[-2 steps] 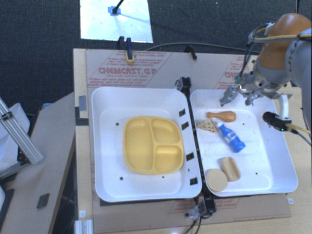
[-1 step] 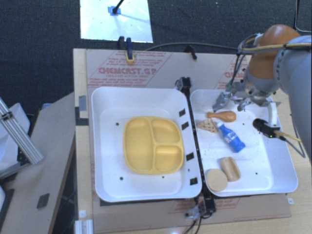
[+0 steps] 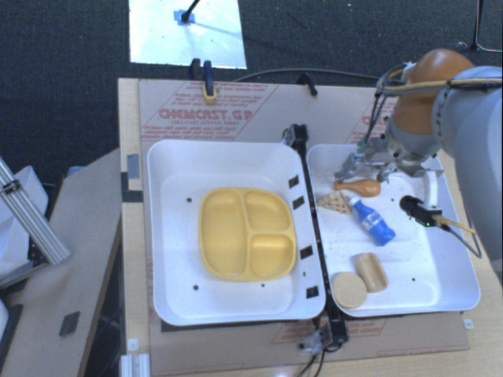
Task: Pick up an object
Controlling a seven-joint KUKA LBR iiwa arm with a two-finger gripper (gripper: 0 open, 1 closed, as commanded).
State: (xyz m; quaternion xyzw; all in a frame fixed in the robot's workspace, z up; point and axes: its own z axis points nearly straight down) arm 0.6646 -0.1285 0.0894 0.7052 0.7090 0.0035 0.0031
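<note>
Gripper (image 3: 351, 166) sits upper right of frame, over the right bin (image 3: 456, 289), metal fingers just above the glossy brown drumstick-shaped piece (image 3: 360, 186); can't tell if open or shut. Below: ridged waffle wedge (image 3: 334, 203), blue plastic bottle (image 3: 372, 221) w/ white cap, round tan disc (image 3: 350, 290), tan block (image 3: 370, 272). Left bin (image 3: 173, 234) holds smooth yellow divided tray (image 3: 246, 232).

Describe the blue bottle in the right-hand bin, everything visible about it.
The blue bottle is small, looks plastic, with a white cap and a pale label band. It lies on its side on the floor of the right bin, slanted, cap toward the upper left, near a waffle-like wedge. The gripper is above it, apart, by a tan drumstick-shaped piece.
</note>
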